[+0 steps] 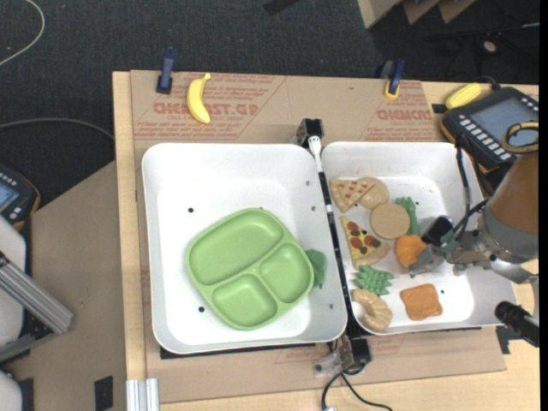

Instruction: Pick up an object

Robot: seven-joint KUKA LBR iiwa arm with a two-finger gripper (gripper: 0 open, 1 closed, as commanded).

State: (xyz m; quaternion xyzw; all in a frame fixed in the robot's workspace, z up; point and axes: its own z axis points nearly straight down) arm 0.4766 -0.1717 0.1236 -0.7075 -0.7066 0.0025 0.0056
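Note:
The right bin holds several toy foods. Among them are a pizza slice, a second pizza slice, a round tan cookie and a small orange piece. A leafy green piece, a tan pastry and an orange-brown square lie nearer the front. My gripper reaches in from the right, low in this bin. Its tip is right against the orange piece, just right of the cookie.
The left bin carries a green divided plate with a small green leaf at its right edge. A yellow banana lies on the bench behind it. A teach pendant with cables sits at the back right.

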